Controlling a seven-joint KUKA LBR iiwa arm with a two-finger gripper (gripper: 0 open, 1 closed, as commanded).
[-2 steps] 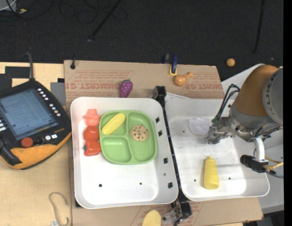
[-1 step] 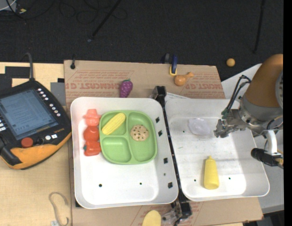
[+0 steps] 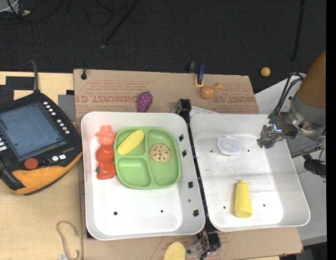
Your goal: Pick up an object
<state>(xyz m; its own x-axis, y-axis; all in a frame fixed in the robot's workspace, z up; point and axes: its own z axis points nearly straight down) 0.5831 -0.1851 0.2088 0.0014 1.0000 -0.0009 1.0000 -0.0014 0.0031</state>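
The right bin (image 3: 276, 215) holds a yellow bottle (image 3: 243, 199) lying near its front and a flat translucent white lid (image 3: 229, 144) near its back. My gripper (image 3: 267, 138) hangs over the right bin's far right side, to the right of the lid and well behind the bottle. Nothing shows between its fingers. In the left bin (image 3: 130, 215) a green divided plate (image 3: 147, 158) carries a yellow corn cob (image 3: 129, 141) and a cookie (image 3: 160, 153). A red and pink toy figure (image 3: 105, 151) lies along the plate's left side.
A purple grape bunch (image 3: 145, 100) and an orange pear-like toy (image 3: 210, 90) lie on the cardboard behind the bins. A teach pendant (image 3: 32, 140) sits at the left. A yellow object (image 3: 175, 251) lies in front of the bins. A black divider (image 3: 189, 161) separates them.
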